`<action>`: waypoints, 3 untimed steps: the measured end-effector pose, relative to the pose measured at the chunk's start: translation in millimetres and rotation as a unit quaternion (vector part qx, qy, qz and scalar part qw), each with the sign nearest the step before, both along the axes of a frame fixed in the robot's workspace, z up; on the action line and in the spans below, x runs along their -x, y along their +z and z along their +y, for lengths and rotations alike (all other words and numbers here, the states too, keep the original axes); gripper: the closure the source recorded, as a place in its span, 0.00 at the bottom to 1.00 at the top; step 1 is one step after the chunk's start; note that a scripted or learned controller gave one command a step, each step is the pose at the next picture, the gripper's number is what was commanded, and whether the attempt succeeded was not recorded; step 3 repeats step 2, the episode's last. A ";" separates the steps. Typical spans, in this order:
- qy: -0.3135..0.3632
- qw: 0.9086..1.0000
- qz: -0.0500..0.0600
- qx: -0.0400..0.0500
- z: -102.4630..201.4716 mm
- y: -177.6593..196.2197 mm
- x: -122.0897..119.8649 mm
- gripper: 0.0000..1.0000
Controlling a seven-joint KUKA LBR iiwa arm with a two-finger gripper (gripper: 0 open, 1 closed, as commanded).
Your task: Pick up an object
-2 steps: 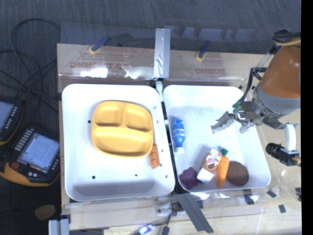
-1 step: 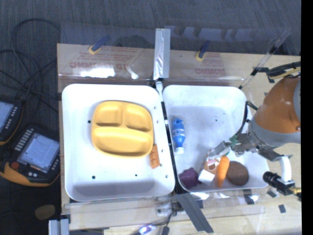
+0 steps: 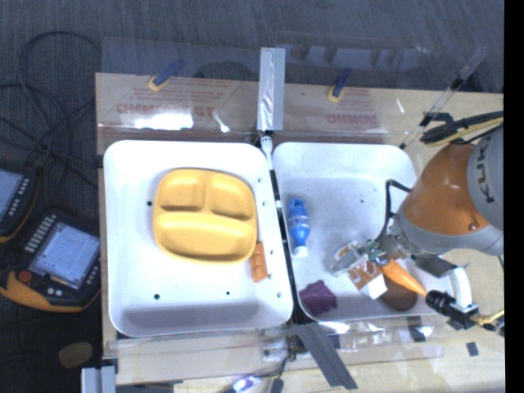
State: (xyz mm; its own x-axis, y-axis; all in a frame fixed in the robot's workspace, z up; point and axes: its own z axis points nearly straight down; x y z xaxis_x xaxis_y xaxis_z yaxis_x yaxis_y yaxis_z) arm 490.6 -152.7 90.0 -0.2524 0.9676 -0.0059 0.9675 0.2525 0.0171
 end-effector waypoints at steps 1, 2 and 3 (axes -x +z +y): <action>-0.001 1.000 -0.003 0.001 -1.9 11.8 -2.0 1.00; -0.007 1.000 0.011 -0.001 140.9 111.4 -43.8 1.00; -0.007 1.000 0.011 -0.001 140.9 111.4 -43.8 1.00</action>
